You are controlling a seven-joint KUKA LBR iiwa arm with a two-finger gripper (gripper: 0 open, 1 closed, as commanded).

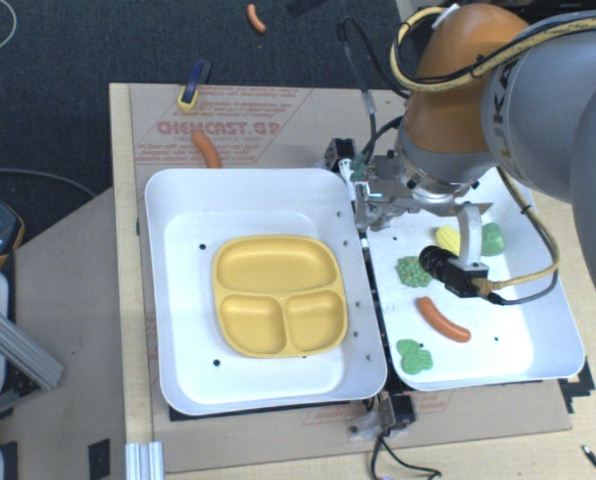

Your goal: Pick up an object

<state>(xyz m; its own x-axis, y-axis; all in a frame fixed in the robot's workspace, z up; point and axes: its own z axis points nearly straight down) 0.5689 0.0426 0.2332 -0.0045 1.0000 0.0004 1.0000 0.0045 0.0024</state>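
The right bin (538, 343) holds several small food toys. An orange-red sausage (443, 320) lies near its middle. A green broccoli piece (411, 271) sits to the left, and another green piece (414, 356) rests near the front edge. A yellow piece (446, 238) and a pale green piece (492, 238) lie further back, partly hidden by the arm. My gripper (375, 204) hangs low over the back left corner of this bin, by the wall between the two bins. Nothing shows between its tips.
The left bin (178, 268) carries a yellow three-compartment plate (278, 295). Behind the bins, an orange sausage (207, 149) and a blue and yellow tool (191, 86) lie on the bench board. The grey and orange arm covers the right bin's back.
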